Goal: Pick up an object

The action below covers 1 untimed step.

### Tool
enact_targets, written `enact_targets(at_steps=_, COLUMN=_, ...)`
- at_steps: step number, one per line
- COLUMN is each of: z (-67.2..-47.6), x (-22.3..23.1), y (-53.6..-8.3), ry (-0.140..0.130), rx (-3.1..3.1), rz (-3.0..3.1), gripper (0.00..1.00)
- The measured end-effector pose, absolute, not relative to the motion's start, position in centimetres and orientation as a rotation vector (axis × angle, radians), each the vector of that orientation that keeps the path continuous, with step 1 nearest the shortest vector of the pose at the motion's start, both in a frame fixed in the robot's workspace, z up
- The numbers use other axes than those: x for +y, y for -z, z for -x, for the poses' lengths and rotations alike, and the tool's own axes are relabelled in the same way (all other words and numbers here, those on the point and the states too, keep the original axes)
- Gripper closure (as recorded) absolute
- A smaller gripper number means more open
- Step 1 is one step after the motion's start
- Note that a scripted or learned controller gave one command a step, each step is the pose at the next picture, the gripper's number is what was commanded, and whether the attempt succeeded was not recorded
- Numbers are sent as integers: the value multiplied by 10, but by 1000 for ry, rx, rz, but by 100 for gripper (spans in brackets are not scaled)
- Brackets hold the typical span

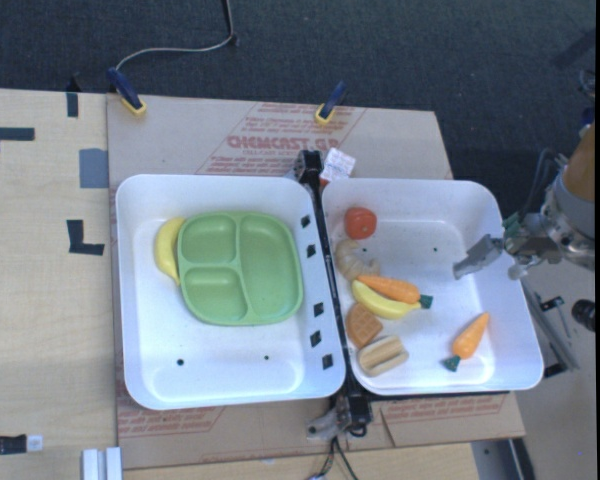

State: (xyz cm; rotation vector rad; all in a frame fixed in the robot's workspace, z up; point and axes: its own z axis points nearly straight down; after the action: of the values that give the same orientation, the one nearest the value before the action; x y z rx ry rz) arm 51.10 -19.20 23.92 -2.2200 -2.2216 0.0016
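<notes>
Toy carrot (pixel 469 336) lying in the right bin (pixel 430 203), below the robot gripper (pixel 480 257).
Whether the gripper is open or closed cannot be told; it hovers near the bin's right wall, apart from the carrot and holding nothing visible.

In the right white bin (pixel 480 203), toy foods crowd the left wall (pixel 365 288); the floor between them and the lone orange carrot (pixel 469 336) lies open.

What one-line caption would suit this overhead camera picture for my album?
Grey robot arm's two-finger gripper poised over the right white bin of toy food; a green divided plastic tray sits in the left white bin.
</notes>
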Motion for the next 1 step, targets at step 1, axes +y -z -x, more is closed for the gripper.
enact_targets(at_steps=1, z=-570, x=-117, y=-159, ry=-2, rx=-2222, rz=2217, gripper=0)
